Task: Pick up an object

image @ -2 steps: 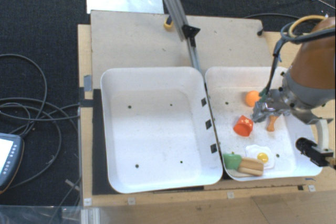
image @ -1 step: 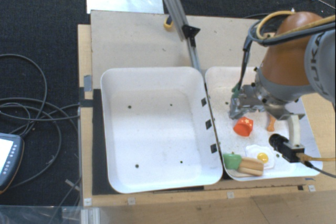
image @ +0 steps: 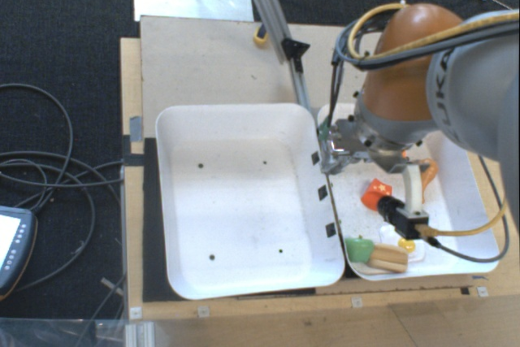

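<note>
- Plainly, the arm reaches in from the right and hangs over the right bin, its orange wrist dome covering that bin's far half.
- The gripper sits below the dome at the bin's left wall, just beside the rim shared with the left bin; whether anything is caught in it, or how it is set, I cannot tell, since the wrist body hides it from above.
- Candidate objects lie in the near part of the right bin: a small red piece about mid-bin, a green item near the front-left corner, a tan wooden block touching it on the right, and something yellow just behind the block.
- An orange piece peeks out by the wrist, partly hidden.
- A black fitting on a cable hangs over the objects.
- Judging from this, the tool is placed near the wall, apart from the cluster, so a grasp looks unlikely unless something lies hidden beneath.
</note>
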Robot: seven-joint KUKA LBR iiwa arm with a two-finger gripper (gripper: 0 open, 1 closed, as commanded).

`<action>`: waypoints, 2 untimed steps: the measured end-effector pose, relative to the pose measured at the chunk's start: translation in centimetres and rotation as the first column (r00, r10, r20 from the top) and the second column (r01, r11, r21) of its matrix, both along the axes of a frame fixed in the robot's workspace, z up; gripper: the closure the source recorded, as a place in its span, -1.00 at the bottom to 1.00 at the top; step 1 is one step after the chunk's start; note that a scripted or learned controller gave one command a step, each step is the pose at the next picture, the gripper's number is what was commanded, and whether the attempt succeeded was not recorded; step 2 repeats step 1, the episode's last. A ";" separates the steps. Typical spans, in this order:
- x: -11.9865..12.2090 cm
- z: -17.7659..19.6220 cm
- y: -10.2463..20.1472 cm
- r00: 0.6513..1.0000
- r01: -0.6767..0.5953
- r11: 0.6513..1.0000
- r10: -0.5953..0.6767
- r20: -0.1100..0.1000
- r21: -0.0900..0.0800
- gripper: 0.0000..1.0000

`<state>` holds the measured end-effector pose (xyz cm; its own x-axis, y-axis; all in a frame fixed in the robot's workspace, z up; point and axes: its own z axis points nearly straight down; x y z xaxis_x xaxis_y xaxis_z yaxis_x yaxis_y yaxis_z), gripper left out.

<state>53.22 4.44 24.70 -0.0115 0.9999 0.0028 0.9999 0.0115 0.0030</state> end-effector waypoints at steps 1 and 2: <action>1.4 -2.4 4.9 1.000 0.002 1.000 -0.002 -0.002 -0.001 1.00; 1.4 -2.4 4.9 1.000 0.002 1.000 -0.002 -0.002 -0.001 1.00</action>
